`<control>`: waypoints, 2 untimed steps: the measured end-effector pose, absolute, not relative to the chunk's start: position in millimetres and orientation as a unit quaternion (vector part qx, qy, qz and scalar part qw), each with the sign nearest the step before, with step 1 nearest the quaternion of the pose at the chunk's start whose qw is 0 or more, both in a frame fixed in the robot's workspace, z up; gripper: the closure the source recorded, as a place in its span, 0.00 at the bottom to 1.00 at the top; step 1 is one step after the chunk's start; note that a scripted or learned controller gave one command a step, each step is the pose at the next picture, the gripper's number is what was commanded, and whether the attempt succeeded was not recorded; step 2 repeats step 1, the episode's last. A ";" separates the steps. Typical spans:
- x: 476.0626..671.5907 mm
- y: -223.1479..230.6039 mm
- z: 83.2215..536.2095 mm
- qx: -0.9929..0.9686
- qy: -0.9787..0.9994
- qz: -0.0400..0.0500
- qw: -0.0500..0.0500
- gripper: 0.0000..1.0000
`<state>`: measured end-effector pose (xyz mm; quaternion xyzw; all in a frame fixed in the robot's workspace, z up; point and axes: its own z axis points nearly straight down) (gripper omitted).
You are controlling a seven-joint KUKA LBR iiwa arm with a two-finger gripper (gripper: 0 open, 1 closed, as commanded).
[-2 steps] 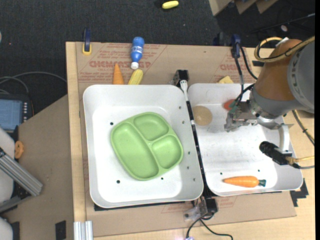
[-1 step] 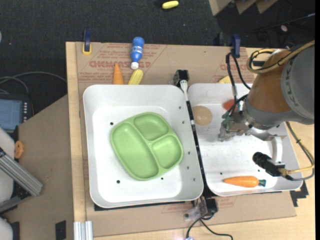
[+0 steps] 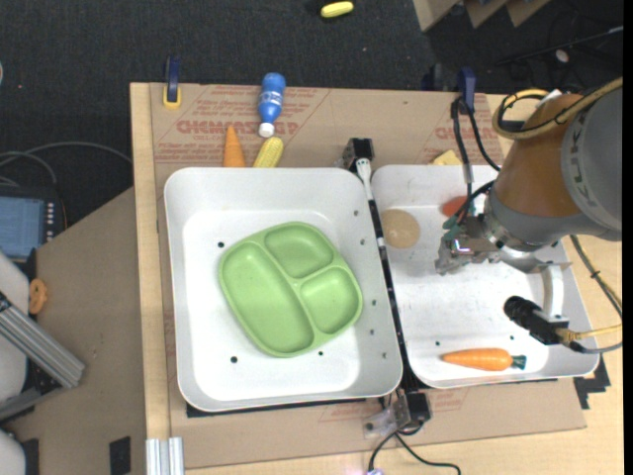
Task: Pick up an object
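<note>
The object nearest to a grasp is, in my judgement, the flat tan disc (image 3: 401,229), which lies in the right bin (image 3: 435,305) near its left wall, just beside the gripper (image 3: 456,252) on the gripper's left. The gripper is low over the bin floor, and I cannot tell whether it is open or closed; nothing is visibly held in it. The first risk is that the disc is thin and flat, so a closing grasp may slide over its top or only push it against the bin wall. The second risk is that the gripper is between two things: a small red piece (image 3: 454,206) is just behind it, partly hidden by the arm, so a descent at this place may close on the bare floor between them, or may knock the red piece aside. The third candidate, an orange carrot (image 3: 480,360) with a green end, lies near the front edge of the same bin, well apart from the gripper. It is round and could roll away if it is touched off its middle. The left bin (image 3: 198,265) holds one green plate (image 3: 289,287) with three compartments, lying flat near the middle, and I see nothing in the compartments. On the tabletop (image 3: 396,117) behind the left bin, outside both bins, are a blue and white bottle (image 3: 270,102), an orange cone (image 3: 232,149) and a yellow piece (image 3: 268,151), close to each other.
</note>
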<state>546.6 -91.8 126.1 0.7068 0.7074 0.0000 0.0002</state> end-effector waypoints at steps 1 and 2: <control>546.9 -92.0 135.9 0.707 0.707 0.000 0.001 1.00; 546.9 -92.0 135.9 0.707 0.707 0.000 0.001 1.00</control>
